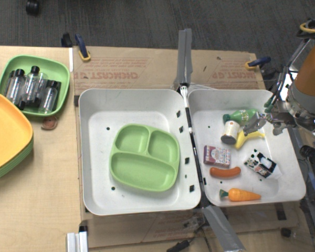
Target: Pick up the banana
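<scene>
Wooden surface (37,214) and cardboard carry two white bins; the left bin (89,156) holds a green divided plate (145,157). The arm (307,83) enters at the frame's right edge. In the right bin (289,188), the banana (249,137) runs lower-left to upper-right, its upper end just under the hand (263,118). How wide the hand stands cannot be told.

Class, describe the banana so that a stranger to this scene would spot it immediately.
Look in the right-hand shallow white bin, toward its upper middle. There the small yellow curved plastic banana lies just below the green bottle and right of the cream-coloured roll, close to the gripper. It is the only yellow thing in that bin.
</scene>
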Controlling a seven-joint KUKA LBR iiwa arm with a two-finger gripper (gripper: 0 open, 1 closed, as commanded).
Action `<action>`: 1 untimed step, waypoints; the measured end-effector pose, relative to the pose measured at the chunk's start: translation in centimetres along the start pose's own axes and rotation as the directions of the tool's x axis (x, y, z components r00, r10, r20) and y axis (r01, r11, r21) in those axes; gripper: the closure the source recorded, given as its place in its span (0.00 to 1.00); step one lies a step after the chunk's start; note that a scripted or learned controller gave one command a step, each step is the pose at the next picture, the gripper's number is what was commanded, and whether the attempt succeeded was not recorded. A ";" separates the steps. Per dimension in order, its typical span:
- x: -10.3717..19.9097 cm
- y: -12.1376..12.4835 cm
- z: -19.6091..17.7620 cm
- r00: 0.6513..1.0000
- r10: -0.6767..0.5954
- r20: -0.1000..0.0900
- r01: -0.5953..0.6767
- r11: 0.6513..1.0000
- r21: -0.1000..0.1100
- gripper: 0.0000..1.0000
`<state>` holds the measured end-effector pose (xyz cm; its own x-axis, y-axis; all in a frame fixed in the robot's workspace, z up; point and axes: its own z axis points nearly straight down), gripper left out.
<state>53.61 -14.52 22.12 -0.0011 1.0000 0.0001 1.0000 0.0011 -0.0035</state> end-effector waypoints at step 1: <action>-1.3 4.4 6.0 0.989 0.150 0.000 -0.150 0.989 -0.001 0.00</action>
<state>58.04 -15.86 16.13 0.1488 0.9889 -0.0007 0.9889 -0.1488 -0.0022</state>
